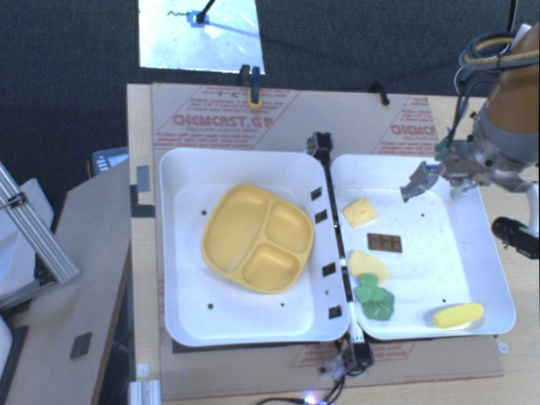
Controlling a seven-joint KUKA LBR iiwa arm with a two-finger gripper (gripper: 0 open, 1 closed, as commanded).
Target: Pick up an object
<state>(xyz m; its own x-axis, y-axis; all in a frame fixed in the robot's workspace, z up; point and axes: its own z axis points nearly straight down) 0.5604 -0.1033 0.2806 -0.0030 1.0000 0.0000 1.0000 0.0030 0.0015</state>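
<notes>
My pincer [432, 178] hangs over the right bin [481, 226].
I can't tell its grip. Cheese piece [360, 212] sits at its eight o'clock, brown block [385, 243] just below.

Robotics lab, plainly: bare wooden bench [143, 344] lined with printed protective sheet [224, 118], two white bins [181, 310] clipped side by side, aluminium framing [34, 234] at left, dark carpet floor [67, 49], loose cables.

Wooden bench [211, 112], two white bins [181, 310] side by side on it
</notes>
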